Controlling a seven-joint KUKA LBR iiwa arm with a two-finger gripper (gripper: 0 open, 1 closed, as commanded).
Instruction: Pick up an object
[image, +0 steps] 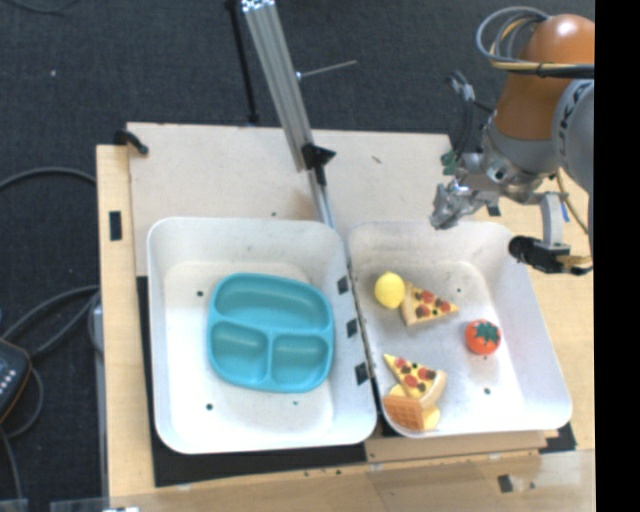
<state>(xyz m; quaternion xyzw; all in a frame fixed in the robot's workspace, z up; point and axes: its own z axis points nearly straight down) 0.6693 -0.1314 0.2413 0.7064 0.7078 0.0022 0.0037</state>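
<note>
Gripper (447, 213) above far rim of right bin (520, 300), finger state impossible to tell, nothing seen held; inside that bin: lemon (390, 290) beside pizza slice (428, 305), tomato (482, 337) right, second pizza slice (415, 390) near front; blue tray (270, 332) left.

Pale wood bench top (230, 170) set on dark grey carpet-type floor (110, 70), approx. square to frame. Scuffs and small dark marks on board near far edge. Aluminium extrusion post (285, 85) rising at a slant from bench centre, black bracket at base. Black cables (40, 300) looped on floor at left; dark device w/ buttons at lower-left edge. Lighting even, soft shadows.
</note>
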